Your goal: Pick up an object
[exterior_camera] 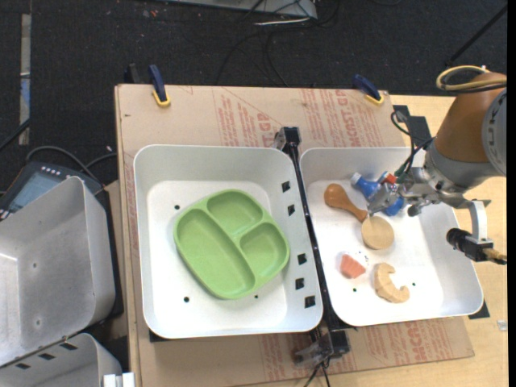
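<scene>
The right bin [451,297] holds a wooden spoon [359,213], a small blue toy [368,187], a pink-red block [352,266] and a tan curved piece [389,283]. My gripper [395,190] reaches in from the right and hangs low over the bin's far part. It is right at the blue toy, just above the spoon's bowl. Part of the blue toy is hidden under the gripper, and I cannot tell whether the two touch.
A green divided plate [231,243] lies in the left bin [161,297]. A black divider [305,240] runs between the bins. Yellow clamps [160,93] hold the board at the back. A grey case [48,272] stands at the far left.
</scene>
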`<state>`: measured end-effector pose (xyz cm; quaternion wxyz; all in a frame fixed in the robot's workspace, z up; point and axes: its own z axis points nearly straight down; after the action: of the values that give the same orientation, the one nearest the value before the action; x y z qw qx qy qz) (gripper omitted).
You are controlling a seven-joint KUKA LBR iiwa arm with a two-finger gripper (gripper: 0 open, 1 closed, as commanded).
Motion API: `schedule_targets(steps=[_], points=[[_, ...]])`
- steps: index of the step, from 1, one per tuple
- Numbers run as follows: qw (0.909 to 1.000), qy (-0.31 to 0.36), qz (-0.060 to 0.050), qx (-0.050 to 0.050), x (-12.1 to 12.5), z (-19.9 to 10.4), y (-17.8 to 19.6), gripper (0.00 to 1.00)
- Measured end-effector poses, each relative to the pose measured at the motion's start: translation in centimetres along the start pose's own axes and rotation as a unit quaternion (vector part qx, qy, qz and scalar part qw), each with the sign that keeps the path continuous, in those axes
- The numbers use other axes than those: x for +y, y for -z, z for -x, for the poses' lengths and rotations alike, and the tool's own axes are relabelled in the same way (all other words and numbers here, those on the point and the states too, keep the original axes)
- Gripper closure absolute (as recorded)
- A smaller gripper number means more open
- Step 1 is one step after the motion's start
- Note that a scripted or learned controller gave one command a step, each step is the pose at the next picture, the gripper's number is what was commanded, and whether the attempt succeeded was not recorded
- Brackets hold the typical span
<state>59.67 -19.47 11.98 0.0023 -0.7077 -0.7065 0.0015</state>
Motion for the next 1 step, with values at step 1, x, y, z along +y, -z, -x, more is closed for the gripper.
schedule_targets(steps=[1], points=[[1.0,0.0,0.004,-0.001,0.2,0.0,1.44,1.0]])
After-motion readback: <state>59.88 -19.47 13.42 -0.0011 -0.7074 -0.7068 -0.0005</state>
